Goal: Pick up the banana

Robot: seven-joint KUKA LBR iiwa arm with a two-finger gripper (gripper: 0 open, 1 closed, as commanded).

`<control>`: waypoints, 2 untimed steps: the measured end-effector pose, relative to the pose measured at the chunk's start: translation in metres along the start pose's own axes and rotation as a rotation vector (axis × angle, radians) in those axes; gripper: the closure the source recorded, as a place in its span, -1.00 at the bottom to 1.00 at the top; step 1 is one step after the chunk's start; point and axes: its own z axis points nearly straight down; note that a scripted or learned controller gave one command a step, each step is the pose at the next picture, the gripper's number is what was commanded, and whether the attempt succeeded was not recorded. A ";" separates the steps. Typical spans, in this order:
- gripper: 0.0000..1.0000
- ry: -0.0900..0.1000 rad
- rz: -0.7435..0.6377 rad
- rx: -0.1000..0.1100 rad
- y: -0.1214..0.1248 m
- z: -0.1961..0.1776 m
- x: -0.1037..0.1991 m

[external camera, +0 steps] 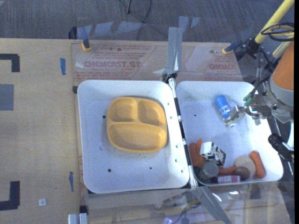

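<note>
My gripper (237, 115) reaches in from the right over the upper part of the right bin (196, 94). Its silvery tip sits just right of and below a small blue can (223, 105), close to it or touching it. The arm's orange band (286, 71) and grey wrist hang over the bin's right rim. Several small items are piled along the bin's near edge: an orange carrot-like piece (195, 153), a black-and-white box (212, 151), a dark grey can (210, 169), a round beige piece (244, 164) and another orange piece (258, 164).
The left bin (91, 139) holds a yellow divided plate (137, 124) near its middle. A metal divider (174, 55) runs between the bins at the back. Cables and a yellow rod (279, 12) crowd the top right corner.
</note>
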 end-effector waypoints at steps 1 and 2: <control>-1.00 0.000 -0.008 -0.001 -0.036 0.131 0.019; -1.00 -0.002 -0.062 -0.003 -0.037 -0.140 -0.018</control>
